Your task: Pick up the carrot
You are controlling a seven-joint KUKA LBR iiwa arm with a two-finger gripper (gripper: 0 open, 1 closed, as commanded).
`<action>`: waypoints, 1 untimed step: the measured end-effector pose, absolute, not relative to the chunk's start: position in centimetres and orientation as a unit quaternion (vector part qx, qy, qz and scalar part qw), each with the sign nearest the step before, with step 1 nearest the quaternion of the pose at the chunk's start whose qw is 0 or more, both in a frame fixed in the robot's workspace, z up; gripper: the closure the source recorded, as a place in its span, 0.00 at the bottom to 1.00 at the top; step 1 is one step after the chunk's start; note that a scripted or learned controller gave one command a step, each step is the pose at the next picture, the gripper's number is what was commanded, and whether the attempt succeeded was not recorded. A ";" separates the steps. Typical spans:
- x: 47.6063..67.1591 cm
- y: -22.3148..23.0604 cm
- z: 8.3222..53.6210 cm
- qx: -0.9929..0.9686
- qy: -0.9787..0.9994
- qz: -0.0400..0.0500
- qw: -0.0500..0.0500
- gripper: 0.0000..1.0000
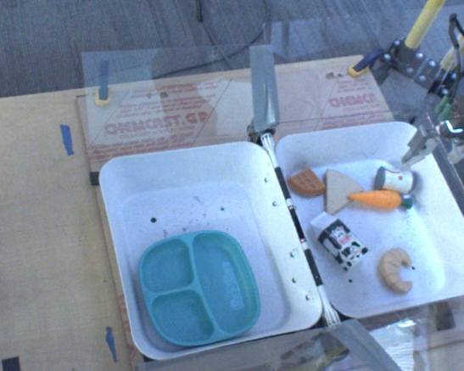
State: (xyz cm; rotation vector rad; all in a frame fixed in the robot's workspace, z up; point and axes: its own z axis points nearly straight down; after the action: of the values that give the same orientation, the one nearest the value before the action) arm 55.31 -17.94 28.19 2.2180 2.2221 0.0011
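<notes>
You see the small orange carrot (375,199), tapered and capped with a green tip at its right end, lying roughly level in the upper middle of the right shallow white bin (463,272). Its left end touches the pale cream wedge (339,189), which looks like a slice of cheese. Just above its right end lies a small grey-and-white cylinder (393,178), tipped on its side; you cannot make out what it is. Left of the wedge sits a flat reddish-brown piece (306,183) near the bin's inner wall. Below the carrot, note a small black-and-white carton (342,243), and further right a tan croissant-shaped pastry (396,270).

The two-finger gripper (419,148) hovers at the bin's upper right rim, apart from the carrot; its thin metallic fingers blur into the cabling behind, so you cannot tell whether they are parted or closed.

The left white bin (129,186) holds a teal three-compartment plastic plate (198,288).
</notes>
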 end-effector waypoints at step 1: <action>56.2 -18.0 12.9 0.654 0.756 0.000 0.000 0.00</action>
State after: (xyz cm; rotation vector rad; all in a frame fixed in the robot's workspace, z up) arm 56.23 -17.98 12.87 2.0547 2.3760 0.0011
